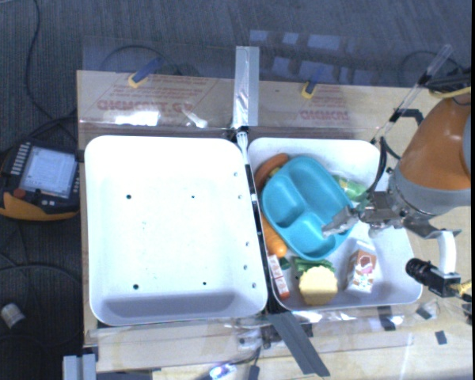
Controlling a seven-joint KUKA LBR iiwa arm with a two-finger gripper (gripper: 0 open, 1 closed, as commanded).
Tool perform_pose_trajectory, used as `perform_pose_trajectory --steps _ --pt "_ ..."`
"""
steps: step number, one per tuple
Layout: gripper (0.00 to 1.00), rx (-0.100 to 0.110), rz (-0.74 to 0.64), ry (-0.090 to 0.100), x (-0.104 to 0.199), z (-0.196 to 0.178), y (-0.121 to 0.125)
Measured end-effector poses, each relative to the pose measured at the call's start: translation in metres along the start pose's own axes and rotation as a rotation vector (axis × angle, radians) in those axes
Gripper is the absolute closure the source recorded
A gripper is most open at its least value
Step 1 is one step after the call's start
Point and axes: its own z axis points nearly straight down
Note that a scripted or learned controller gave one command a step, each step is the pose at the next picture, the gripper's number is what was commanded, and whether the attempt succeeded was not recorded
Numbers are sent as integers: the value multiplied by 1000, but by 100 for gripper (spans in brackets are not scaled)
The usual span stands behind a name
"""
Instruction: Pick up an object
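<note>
Nearest, yellow block (317,285); grip light, rigid, slippery blue divided dish (304,204) by right rim; gripper (338,223) spread cannot be judged.

tray (301,200) and small carton (363,270) in right bin (356,150), beside left bin (166,228)

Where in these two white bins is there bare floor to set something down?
The left white bin shows bare floor from wall to wall. The right white bin is crowded: blue plastic tray, orange carrot, yellow block, small carton. A bare strip lies along its far wall, above the tray.
</note>
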Motion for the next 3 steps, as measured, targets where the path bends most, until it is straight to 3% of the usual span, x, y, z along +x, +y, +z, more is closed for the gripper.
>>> perform_pose_trajectory --steps 1,2,3 --pt "0 -18 -44 -4 -49 97 -9" --pt "100 -24 -42 -5 -49 87 -6" --pt "100 -22 -134 -8 -40 95 61"
